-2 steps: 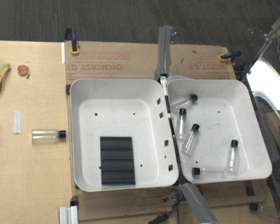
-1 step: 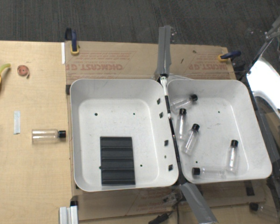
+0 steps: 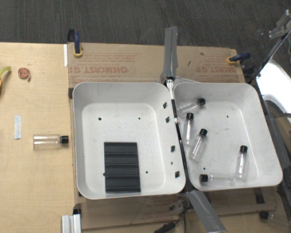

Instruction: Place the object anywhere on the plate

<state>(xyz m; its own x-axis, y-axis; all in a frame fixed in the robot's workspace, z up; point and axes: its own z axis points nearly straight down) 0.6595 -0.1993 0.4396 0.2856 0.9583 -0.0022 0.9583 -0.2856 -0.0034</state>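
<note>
Near, at 6 o'clock in left bin point(image 3: 82, 130): black ribbed plate point(image 3: 121, 167), nothing on it. In right bin point(image 3: 262, 130): five capped vials point(image 3: 199, 143), one along near wall at 6 o'clock, one at 4, three from 9 to 11. Step judged: pick not yet begun. Claw state: cannot tell. Next: grip one vial across its body, carry toward 9 o'clock, set on plate.

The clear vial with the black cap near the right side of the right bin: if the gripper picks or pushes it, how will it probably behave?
The vial lies on its side and looks round, so it would likely roll when pushed. Its clear, smooth-looking wall may slip between fingers. It looks empty, so it is probably light; it might crack if squeezed hard.
</note>
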